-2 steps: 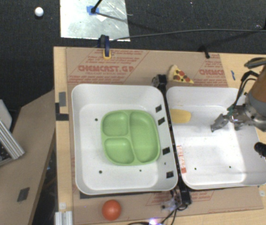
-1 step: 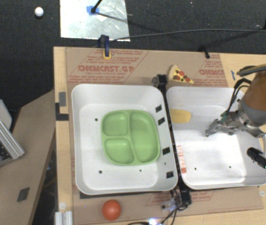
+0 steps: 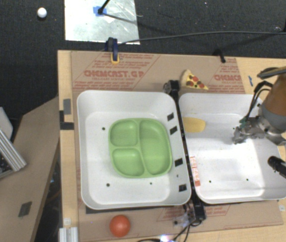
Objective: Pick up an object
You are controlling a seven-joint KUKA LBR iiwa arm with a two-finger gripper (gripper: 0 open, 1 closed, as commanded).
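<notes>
1. We note a flat, pale yellow, rounded piece lying at the upper left of the right bin, which is smooth white plastic.
2. Gripper sits right of it, apart; we cannot tell its finger state.
3. Left bin holds a glossy green divided tray.

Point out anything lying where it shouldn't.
Two items lie outside the bins on the board: a pizza slice toy behind the right bin, and a red ball in front of the left bin.

Divided tray in left bin; flat piece in right bin.
</notes>
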